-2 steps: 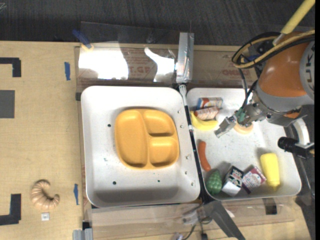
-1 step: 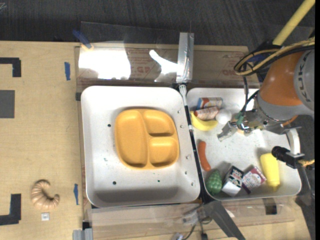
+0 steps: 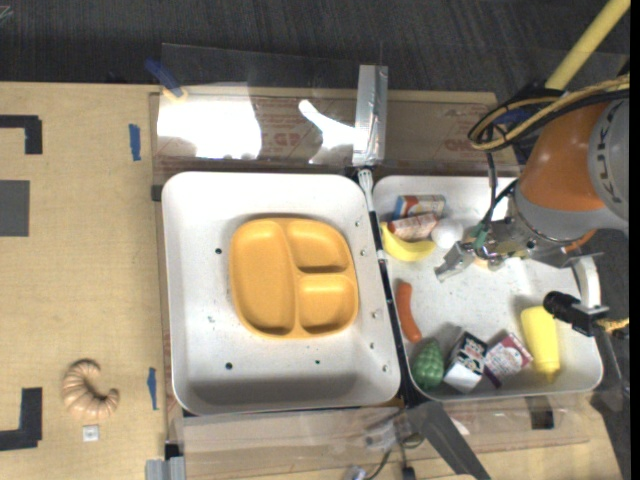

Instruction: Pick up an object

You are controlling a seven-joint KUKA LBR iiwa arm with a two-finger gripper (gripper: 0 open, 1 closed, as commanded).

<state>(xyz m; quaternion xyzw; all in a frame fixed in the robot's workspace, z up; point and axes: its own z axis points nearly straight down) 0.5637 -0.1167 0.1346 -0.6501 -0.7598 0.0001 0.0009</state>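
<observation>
Gripper (image 3: 452, 261) over right bin (image 3: 590, 376), jaw state can't tell, nothing visibly held. Nearest objects: yellow banana (image 3: 404, 247) just to its left, orange carrot (image 3: 407, 311) below-left, small can (image 3: 419, 207) above-left, all in the same bin

Readable text: very little

The arm (image 3: 600, 163) bears partial dark letters, seemingly "KU", on its grey casing at the right edge. The cartons (image 3: 487, 358) and the can (image 3: 420, 208) in the right bin carry print too small to read.
</observation>
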